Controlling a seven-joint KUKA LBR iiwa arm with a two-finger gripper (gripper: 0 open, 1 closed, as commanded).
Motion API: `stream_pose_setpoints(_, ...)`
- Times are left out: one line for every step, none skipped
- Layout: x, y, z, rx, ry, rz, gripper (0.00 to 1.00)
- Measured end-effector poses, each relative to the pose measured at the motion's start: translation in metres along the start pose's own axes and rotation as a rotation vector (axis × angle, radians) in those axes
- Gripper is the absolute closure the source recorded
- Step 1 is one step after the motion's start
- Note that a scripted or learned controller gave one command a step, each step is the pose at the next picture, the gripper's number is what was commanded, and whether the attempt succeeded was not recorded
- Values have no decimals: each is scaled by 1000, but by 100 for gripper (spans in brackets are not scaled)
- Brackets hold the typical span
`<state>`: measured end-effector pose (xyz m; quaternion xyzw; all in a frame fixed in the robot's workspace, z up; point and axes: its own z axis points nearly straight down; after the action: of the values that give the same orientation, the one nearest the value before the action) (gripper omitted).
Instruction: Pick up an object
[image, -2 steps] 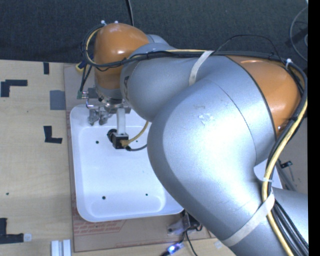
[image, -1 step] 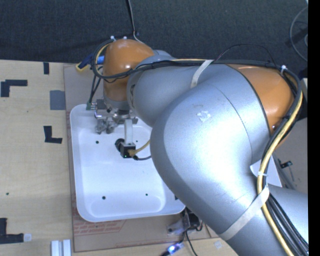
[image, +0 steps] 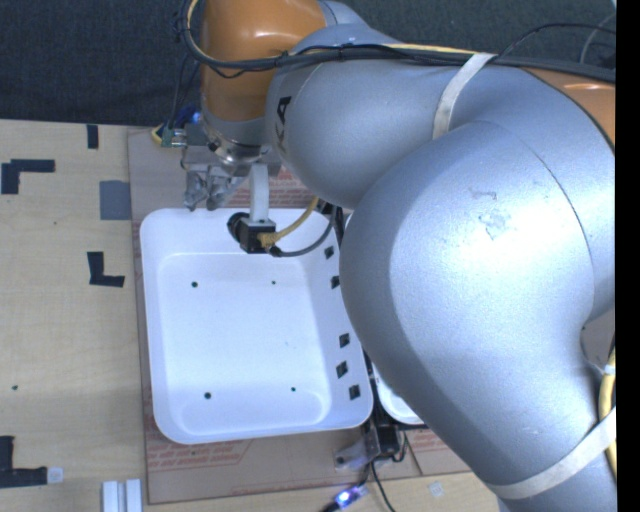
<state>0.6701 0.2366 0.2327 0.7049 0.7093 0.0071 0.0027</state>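
The shallow white plastic bin on the left (image: 160, 330) lies in plain sight. Its visible floor is smooth white and carries four small dark dots, two toward the far side and two toward the near side. A row of small black square marks (image: 345, 345) runs along its right-hand wall. Of the second white bin (image: 395, 405) a mere sliver of rim peeks out beside the first; its inside is hidden behind the bulky grey arm (image: 480, 250), so its contents cannot be told.

The metal two-finger gripper (image: 207, 190) hangs below the orange band (image: 250, 50) and points down at the far rim of the left bin, near its far-left corner. Whether the claw is released or clenched cannot be told from this slant, and nothing can be seen grasped in it. Just to its right a pale rod leads down to a black-and-yellow fitting (image: 253, 233) with a thin cable, sitting over the bin's far edge.

Where the object to be picked lies, and which way its long axis runs, cannot be told.

The brown bench (image: 60, 330) bears black tape marks (image: 100, 270).
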Motion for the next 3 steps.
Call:
stream_pose_setpoints(-5,-80,155,23,-10,5,100)
stream_pose_setpoints(-5,-83,148,18,-8,5,100)
stream_pose_setpoints(-5,-91,148,18,-8,5,100)
